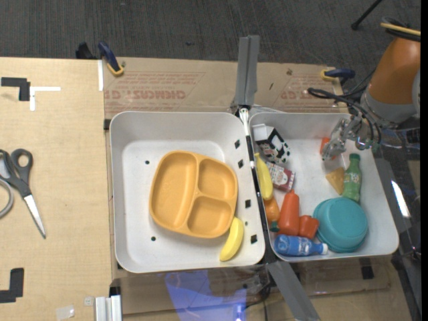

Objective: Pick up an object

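Note:
My gripper (334,146) hangs low over the back right part of the right bin (382,179), under the arm's orange band (394,72). A small red object (325,143) lies right beside it on its left; I cannot tell if they touch. Just in front stand a green bottle (352,177) and an orange wedge (336,180). Further forward sit a teal bowl (342,224), a blue bottle (299,246) and an orange-red bottle (289,210). A banana (265,179), a red packet (281,176) and a black-and-white item (273,143) lie along the bin's left side.
The left bin (127,179) holds a yellow divided plate (194,194) and a second banana (232,239). Scissors (23,186) lie on the wooden bench at far left. Blue clamps (110,57) grip the cardboard behind the bins. A grey divider (247,72) runs between the bins.

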Controlling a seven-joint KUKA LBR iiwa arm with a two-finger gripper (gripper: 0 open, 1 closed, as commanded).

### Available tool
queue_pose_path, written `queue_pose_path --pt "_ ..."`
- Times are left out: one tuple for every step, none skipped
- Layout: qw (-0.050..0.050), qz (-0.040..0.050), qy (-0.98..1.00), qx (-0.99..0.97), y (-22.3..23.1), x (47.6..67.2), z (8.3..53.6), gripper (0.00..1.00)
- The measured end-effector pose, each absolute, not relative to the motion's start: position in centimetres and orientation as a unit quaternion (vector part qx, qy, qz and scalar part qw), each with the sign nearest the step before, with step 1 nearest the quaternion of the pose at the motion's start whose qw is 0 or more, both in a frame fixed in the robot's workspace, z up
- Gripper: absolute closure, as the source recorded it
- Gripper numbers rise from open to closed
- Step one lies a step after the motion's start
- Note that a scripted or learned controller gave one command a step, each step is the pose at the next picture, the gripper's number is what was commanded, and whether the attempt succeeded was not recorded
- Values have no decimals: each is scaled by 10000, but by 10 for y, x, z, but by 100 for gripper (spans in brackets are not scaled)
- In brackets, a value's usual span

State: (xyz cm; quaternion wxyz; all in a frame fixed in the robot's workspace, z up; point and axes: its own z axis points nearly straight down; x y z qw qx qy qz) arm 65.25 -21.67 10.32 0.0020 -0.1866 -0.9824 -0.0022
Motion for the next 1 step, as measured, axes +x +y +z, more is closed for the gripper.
queue_pose_path --pt "162 -51 -9824 -1858 -214 648 100 0"
